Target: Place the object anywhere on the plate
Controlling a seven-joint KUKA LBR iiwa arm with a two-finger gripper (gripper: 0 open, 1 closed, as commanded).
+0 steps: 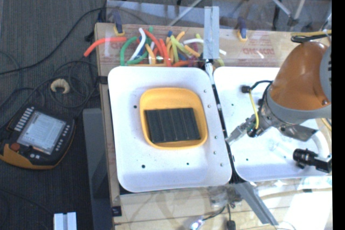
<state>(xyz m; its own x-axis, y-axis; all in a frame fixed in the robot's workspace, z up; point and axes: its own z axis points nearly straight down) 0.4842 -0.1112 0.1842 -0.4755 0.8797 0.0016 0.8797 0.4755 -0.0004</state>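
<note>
Judging by the layout, we are at the pick stage: our gripper (237,134) hangs low over the right bin (237,110), and whether it is spread or pinching we cannot tell. No object is visible between its tips, nor can we make one out elsewhere. The yellow plate (172,98), a rounded glossy square, sits in the left bin (129,164) carrying a dark ribbed slab (172,125). Next comes a carry leftward across the divider.
</note>
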